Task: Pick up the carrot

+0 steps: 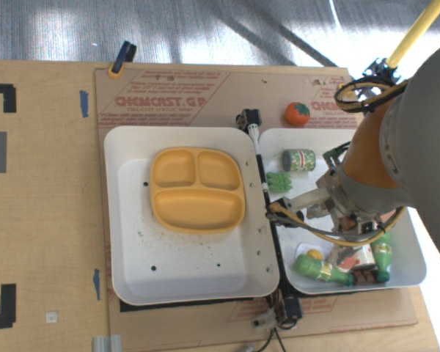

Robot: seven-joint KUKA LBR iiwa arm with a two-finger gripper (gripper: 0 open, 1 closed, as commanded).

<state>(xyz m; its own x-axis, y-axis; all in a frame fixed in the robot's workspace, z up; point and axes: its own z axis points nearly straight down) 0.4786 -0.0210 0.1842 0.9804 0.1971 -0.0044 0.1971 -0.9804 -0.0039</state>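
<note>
The arm's wrist hangs low over the near part of the right bin (414,270). My gripper (350,242) points down into a cluster of toys there, and the wrist hides most of it. An orange-red piece (350,258) that may be the carrot peeks out right under the gripper. I cannot tell whether the gripper touches it. A green bottle (321,268) lies just left of that piece, and another green bottle (382,258) stands to its right.
The right bin also holds a green can (299,159), a leafy green toy (279,182), a small yellow piece (314,255) and a brown item (364,274). A yellow divided plate (198,189) lies in the left bin (125,270). A toy tomato (297,114) sits on the cardboard behind the bins.
</note>
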